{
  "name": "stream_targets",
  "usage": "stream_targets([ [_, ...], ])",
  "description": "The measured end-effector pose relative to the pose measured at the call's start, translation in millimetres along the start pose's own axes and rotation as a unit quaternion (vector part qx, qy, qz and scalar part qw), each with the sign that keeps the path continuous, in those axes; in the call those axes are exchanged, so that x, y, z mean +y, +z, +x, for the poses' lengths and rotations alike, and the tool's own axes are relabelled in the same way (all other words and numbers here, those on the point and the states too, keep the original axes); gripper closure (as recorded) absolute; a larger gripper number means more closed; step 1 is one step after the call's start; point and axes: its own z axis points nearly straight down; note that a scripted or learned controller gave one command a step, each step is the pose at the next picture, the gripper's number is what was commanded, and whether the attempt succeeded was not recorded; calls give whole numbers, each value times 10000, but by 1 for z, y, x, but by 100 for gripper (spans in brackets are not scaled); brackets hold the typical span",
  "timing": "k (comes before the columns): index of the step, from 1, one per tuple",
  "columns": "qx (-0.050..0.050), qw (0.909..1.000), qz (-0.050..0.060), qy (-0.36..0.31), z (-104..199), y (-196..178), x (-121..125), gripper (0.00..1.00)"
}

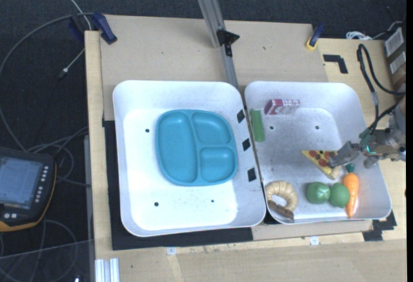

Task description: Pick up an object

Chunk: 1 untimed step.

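Note:
My gripper (357,157) hangs over the right side of the right bin (303,97), reaching in from the right. It is open, and nothing shows between its fingers. A toy pizza slice (317,159) lies just left of the left finger (344,152). An orange carrot (351,191) lies directly below the gripper, with a green pear-shaped toy (324,193) beside it. Near the bin's front left corner sits a tan bagel (281,197). A pink and white carton (282,106) lies at the back of the bin.
The left bin (132,164) holds a blue divided plate (195,146). A green strip (257,125) sits at the seam between the bins. A metal pole (210,0) rises behind them. Cables (371,71) run along the bench's right side.

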Motion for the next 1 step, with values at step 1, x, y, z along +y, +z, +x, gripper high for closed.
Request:
stream_targets([
  [1,1,10000,-4,0,0,0,0,0],
])
